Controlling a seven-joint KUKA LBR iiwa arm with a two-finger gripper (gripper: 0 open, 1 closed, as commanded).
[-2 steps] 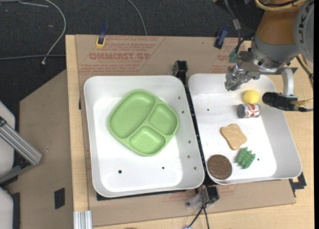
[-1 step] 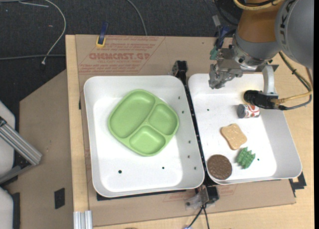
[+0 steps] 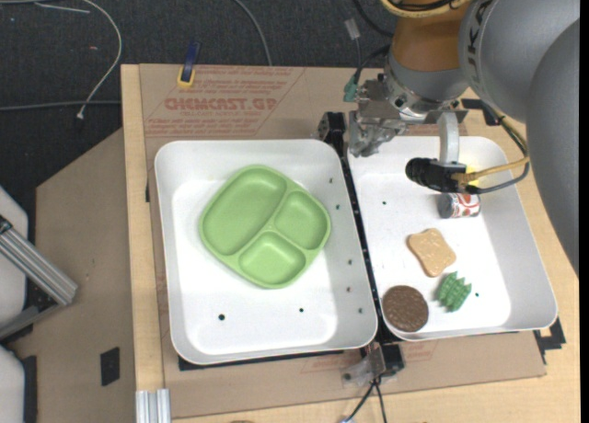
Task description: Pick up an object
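Step in hand, as I judge it: approach. Nothing is lifted; every candidate object lies on a bin floor.

Gripper (image 3: 375, 136) sits at the far left corner of the right bin (image 3: 515, 228), close over the divider between the two bins. Its dark fingers point down, but from this angle I cannot tell how far apart they stand. Nothing is visible between them.

Objects in the right bin:
- small can (image 3: 467, 204), red and white, lying right of the gripper, partly behind a black fitting with a yellow cable (arm hardware, not a target).
- toast-shaped piece (image 3: 431, 251), nearer than the can, mid-bin.
- brown round disc (image 3: 405, 308), at the near left corner, close to the rim.
- green spiky toy (image 3: 453, 291), just right of the disc.

Left bin (image 3: 184, 320) holds a green divided plate (image 3: 265, 225), roughly central, well apart from the gripper.

Relative to the tool: the can is the closest object, though still off to the right and somewhat nearer; the toast, disc and toy are all well nearer.

Next move, in my judgement: travel right and nearer to sit above one chosen object, then descend squarely over it. The flat toast and disc would likely give little to pinch; the can or toy look more graspable.
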